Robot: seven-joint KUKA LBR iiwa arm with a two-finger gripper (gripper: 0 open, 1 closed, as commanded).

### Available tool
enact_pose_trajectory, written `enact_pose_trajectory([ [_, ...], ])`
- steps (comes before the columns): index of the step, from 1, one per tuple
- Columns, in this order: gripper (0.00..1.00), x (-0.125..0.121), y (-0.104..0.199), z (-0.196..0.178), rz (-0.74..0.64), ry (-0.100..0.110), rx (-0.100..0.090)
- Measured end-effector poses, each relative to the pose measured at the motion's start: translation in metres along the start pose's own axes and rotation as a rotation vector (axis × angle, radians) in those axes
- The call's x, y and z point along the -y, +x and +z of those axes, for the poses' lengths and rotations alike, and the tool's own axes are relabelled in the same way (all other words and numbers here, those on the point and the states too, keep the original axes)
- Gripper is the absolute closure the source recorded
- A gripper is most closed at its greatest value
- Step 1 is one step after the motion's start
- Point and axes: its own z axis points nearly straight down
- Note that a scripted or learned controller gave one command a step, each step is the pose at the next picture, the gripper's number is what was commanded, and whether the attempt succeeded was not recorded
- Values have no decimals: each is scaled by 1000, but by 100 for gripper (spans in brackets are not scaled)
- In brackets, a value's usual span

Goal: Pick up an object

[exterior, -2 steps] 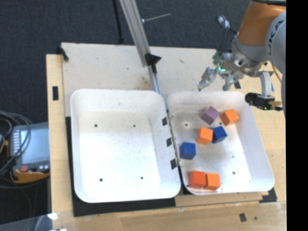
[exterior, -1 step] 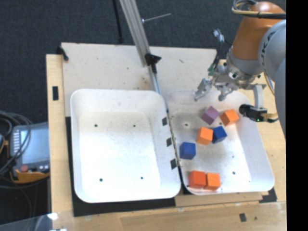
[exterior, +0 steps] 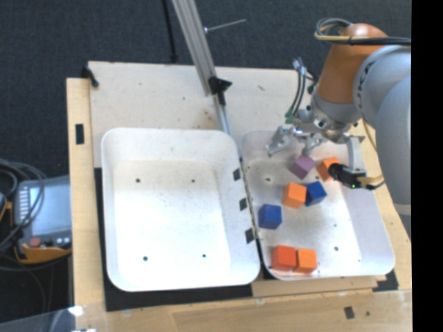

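- Overhead, the grey arm point(exterior: 384, 81), smooth-shelled with an orange band point(exterior: 346, 61) above the wrist, reaches into the right bin point(exterior: 367, 251), a shallow white tray with rounded corners.
- Its gripper point(exterior: 304, 138), a cluster of bare metal parts, hangs at the far end of that bin, just above a purple block point(exterior: 302, 166); whether the fingers are spread or closed cannot be told, and nothing is visibly held between them.
- Beside the purple block, toward the arm, lies an orange block point(exterior: 327, 168), partly behind a black fitting.
- Nearer the camera from the purple block sit an orange cube point(exterior: 295, 195) and a blue cube point(exterior: 315, 192), touching.
- Another blue cube point(exterior: 270, 216) rests near the bin's left wall.
- At the bin's near rim, a red-orange block point(exterior: 283, 256) and a smaller orange cube point(exterior: 306, 259) sit side by side, touching.
- Left of this bin lies the left bin point(exterior: 173, 206), matte white and lightly speckled.
- Both trays rest on a pale wooden surface point(exterior: 152, 92), where a ribbed aluminium post point(exterior: 197, 43) rises at a slant behind the right bin.
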Motion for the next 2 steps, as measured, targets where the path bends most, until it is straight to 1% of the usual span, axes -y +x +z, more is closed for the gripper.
enact_pose_trajectory([
  [1,0,-3,-1,32,0,-14,1],
  [2,100,-2,-2,25,2,-10,0],
])
